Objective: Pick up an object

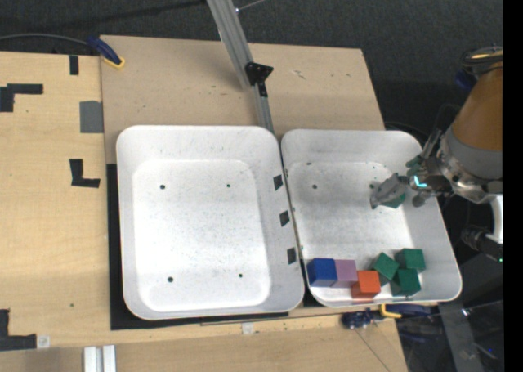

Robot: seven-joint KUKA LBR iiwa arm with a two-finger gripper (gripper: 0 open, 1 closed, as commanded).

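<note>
My gripper (389, 194) hangs over the right part of the right bin (343, 168), reaching in from the right. A small greenish patch shows just under its tip; I cannot tell whether that is a block. Along the bin's near edge lie a blue block (323, 271), a purple block (346, 270), an orange block (368, 282) and three green blocks (406, 280), all well below the gripper in the view.
The left bin (196, 223) sits beside the right one, with black clips on the shared rim. A slanted metal pole (233, 27) stands behind the bins. The arm's orange band (482, 113) is at the right edge.
</note>
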